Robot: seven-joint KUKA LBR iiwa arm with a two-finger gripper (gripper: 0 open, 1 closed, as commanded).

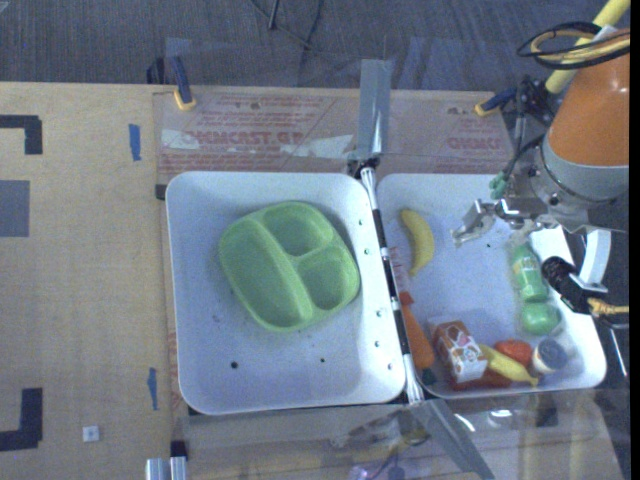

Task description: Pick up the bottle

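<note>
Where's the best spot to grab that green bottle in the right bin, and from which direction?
Probably across the middle of the green bottle, coming straight down from above. It seems to lie on its side along the right bin's far-right edge, long axis running front to back, so the claw should close across its narrow width. A green round item crowds its near end.

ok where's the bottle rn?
In the right bin, near its right wall: the green bottle lies just above the green apple, below the gripper.
</note>
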